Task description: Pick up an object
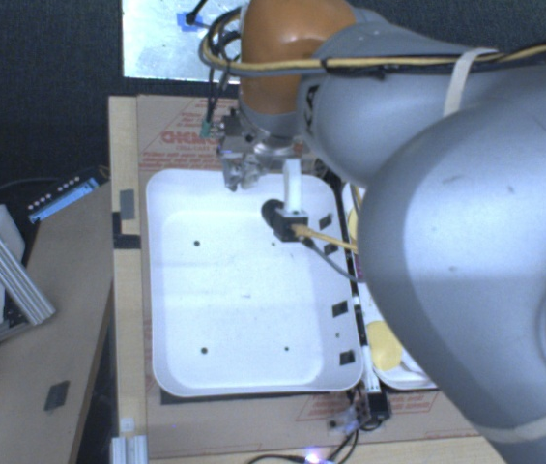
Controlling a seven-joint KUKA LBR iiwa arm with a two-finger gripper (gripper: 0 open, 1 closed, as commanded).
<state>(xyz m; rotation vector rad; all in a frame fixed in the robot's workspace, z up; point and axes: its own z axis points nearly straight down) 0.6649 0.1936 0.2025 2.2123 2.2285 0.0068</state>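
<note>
Left bin (244, 356): white, dotted with small black spots. Arm (466, 211): grey with orange band (287, 27). Yellow object (385, 346) at the right bin's near edge.

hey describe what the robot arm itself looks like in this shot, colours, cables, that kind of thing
The arm has smooth, rounded light-grey shells, with a glossy orange band above the wrist. Yellow and black cables run along its top, strapped down by a pale band. The gripper is a small assembly of dull metal and dark parts.
</note>
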